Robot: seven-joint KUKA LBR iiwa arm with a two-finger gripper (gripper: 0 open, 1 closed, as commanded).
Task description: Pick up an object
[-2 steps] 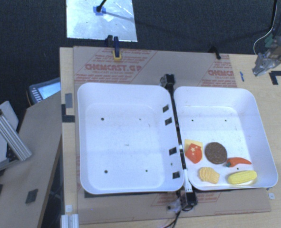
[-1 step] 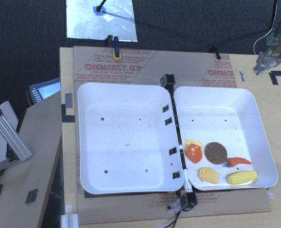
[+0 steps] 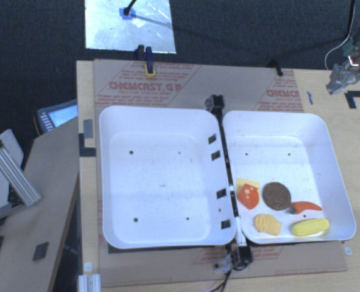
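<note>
Step in hand, as judged: approach not yet begun. The gripper (image 3: 344,78) is seen at the far right of the bench, beyond the back right corner of the right bin (image 3: 326,132), well apart from anything that could be picked. Nothing is seen between its parts. Whether it is spread or pressed together cannot be told; it is small and blurred at this spot.

Candidate things are all gathered in the near part of the right bin. A pizza slice (image 3: 248,193) lies just right of the divider between the bins. A round brown cookie (image 3: 276,195) lies just beside it. A red chili pepper (image 3: 304,207) lies just right of the cookie, touching or nearly touching it. Nearer the front wall, a ridged yellow piece (image 3: 267,224) and a corn cob (image 3: 310,227) are placed, the cob just below the pepper. The left bin (image 3: 116,123) is noted alongside.

Next move, as judged: the gripper must be carried forward and left over the cluster, then lowered on one thing. The corn cob looks the better-separated pick, though the front wall stands close to it. The pizza slice, cookie and pepper are crowded; a neighbour may be nudged.
</note>
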